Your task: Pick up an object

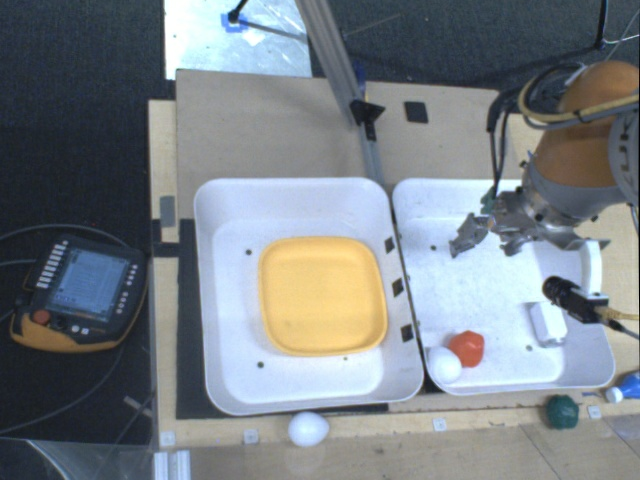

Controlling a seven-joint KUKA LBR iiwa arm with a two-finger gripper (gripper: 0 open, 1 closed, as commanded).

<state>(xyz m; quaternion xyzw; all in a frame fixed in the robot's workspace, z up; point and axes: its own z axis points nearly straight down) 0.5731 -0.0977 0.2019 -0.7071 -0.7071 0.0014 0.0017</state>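
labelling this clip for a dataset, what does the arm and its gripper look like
The arm is grey with a rounded orange band above the wrist, and black cables loop over its upper part. The gripper at its end is a grey metal block with two short, dark grey fingers. No lettering or markings are legible on it.

Even, fairly bright overhead light washes the two shallow white plastic bins (300, 203) nearly to glare, with only soft, faint shadows under their rims. A pale reflective patch of floor (210, 18) at top gleams hard. The whole picture is slightly soft and grainy, and the dark carpet (70, 88) shows speckled noise.
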